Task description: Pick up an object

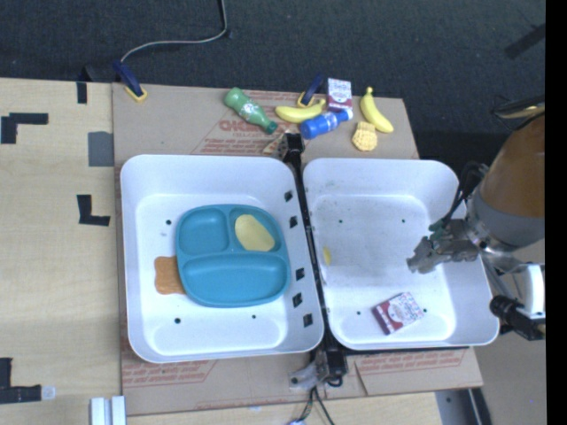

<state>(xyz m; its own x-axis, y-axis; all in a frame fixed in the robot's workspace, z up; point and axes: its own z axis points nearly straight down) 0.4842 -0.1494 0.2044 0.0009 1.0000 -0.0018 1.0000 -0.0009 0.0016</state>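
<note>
My gripper (427, 257) hangs over the right side of the right bin (372, 181), at the end of the grey arm with its orange band. A red and white packet (398, 312) lies flat on the bin floor, below and a little left of the gripper and apart from it. A tiny yellow piece (327, 256) sits by that bin's left wall. In the left bin (142, 237) a blue divided plate (232, 259) carries a yellow slice (255, 233). An orange-brown slab (166, 275) is tucked against the plate's left edge.
Behind the bins, on the cardboard, lie a green bottle (249, 110), two bananas (299, 112) (376, 113), a blue bottle (320, 125), a small box (339, 91) and a yellow corn piece (363, 136). A black clip (292, 147) joins the bins.
</note>
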